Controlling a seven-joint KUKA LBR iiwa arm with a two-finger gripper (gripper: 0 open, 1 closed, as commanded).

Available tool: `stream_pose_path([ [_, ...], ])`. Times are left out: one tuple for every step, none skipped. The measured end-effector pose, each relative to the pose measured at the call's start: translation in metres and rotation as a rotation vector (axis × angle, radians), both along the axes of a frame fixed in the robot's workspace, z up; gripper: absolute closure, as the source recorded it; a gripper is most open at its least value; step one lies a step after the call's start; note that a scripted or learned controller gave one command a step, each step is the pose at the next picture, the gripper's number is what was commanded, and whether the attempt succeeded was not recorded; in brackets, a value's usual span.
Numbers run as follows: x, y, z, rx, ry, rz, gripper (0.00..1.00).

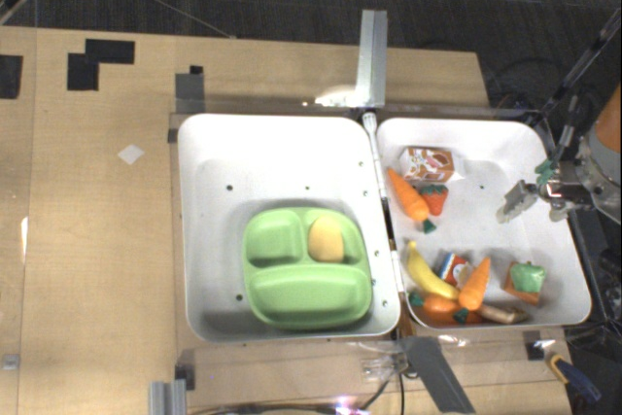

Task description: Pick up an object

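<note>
The wooden bench (87, 238) carries two shallow white bins side by side. The left bin (209, 209) holds a green divided plate (306, 269) with a yellow, egg-shaped item (328, 239) lying in its upper right compartment.

The right bin (486, 151) holds the smaller toys. Near its top lies a small packet (429, 164) printed in white, red and brown; its writing is too small to read. Just below it an orange carrot (408, 194) lies on a slant, its long axis running from upper left to lower right, with a small red piece (436, 199) beside its lower end. Along the bottom edge, a yellow banana (426, 273) runs from upper left down to lower right, next to a second small printed box (451, 265), again illegible. A second carrot (475, 282) stands nearly upright in the view, leaning a little to the right. A brown stick-like item (498, 313) lies below it, and a green and orange block (526, 279) sits toward the lower right corner.

The gripper (517, 200) reaches in from the right, over the bare floor at the right side of the right bin, well apart from the toys. Whether it is released or clenched cannot be told; nothing is seen in its grasp.
</note>
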State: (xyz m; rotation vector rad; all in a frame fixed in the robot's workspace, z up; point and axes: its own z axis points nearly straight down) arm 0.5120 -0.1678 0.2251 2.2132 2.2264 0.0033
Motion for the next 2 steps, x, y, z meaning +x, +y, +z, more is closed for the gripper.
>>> stream_pose_path([
  [-0.025,-0.029,-0.097,0.000,0.001,-0.078,0.00],
  [-0.020,-0.036,-0.134,-0.003,-0.012,-0.038,0.00],
])
